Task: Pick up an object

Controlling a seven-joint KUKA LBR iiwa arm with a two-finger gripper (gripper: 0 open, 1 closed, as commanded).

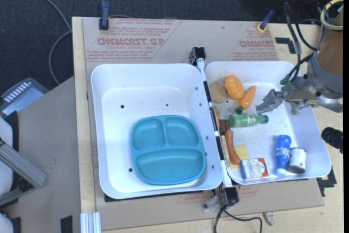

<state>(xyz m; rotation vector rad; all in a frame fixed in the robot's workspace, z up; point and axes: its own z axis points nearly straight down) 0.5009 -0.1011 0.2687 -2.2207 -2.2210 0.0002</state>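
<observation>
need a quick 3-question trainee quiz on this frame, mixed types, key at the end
1. True or false: the blue plate lies in the left bin.
2. Which is nearest the gripper? A) green bottle B) blue can C) small carton
3. Fill in: the sausage lies along the right bin's ____ edge.

Key: 1 true; 2 A; 3 left

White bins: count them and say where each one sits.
2. The left white bin holds a blue divided plate. The right white bin sits against it, holding the small food items, with the end effector above it. None seems hidden.
</observation>
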